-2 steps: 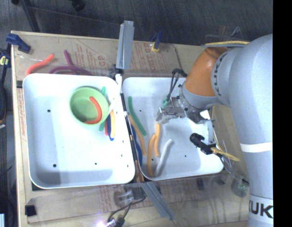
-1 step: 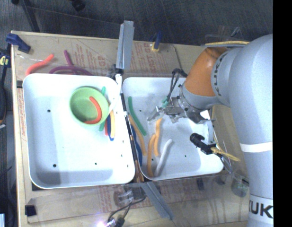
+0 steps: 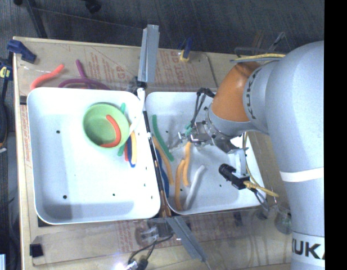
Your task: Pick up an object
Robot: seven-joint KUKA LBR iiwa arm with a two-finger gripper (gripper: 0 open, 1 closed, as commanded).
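My gripper [image 3: 189,135] hangs low over the middle of the right bin [image 3: 218,204], reaching in from the right under the orange wrist band. Just below it lies an orange curved strip [image 3: 185,165], with a pale grey strip [image 3: 194,180] beside it. A long green strip [image 3: 161,138] lies to the gripper's left, and more orange strips [image 3: 163,165] run along the bin's left wall. I see nothing clearly held between the fingers.
The left bin [image 3: 77,196] holds a green bowl [image 3: 104,125] with a red curved piece inside, and yellow, green and blue strips [image 3: 131,145] at its right. An orange strip [image 3: 46,76] and a purple strip [image 3: 83,82] lie on the bench behind.
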